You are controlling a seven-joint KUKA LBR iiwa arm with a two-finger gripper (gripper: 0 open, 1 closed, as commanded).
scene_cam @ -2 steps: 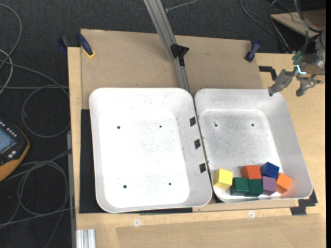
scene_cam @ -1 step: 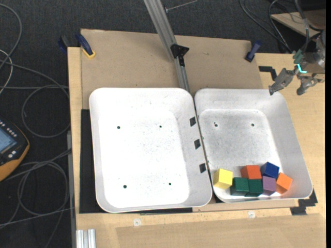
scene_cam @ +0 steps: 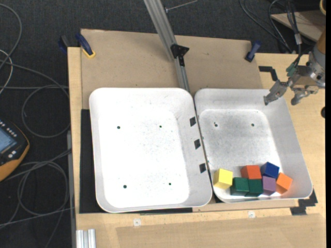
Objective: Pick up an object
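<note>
Several small coloured blocks lie bunched at the near edge of the right bin (scene_cam: 234,133): a yellow block (scene_cam: 224,177), a dark green block (scene_cam: 240,185), a red-orange block (scene_cam: 252,172), a blue block (scene_cam: 270,169), a purple block (scene_cam: 269,183) and an orange block (scene_cam: 284,181). My gripper (scene_cam: 285,95) hangs over the far right corner of that bin, well away from the blocks. Its two fingers are spread apart with nothing between them.
The left bin (scene_cam: 142,146) sits beside the right one, with black clips along the shared edge. A grey metal rail (scene_cam: 165,30) slants down from the top to the bins' far junction. Blue clamps hold the board's far corners. Cables trail on the floor at left.
</note>
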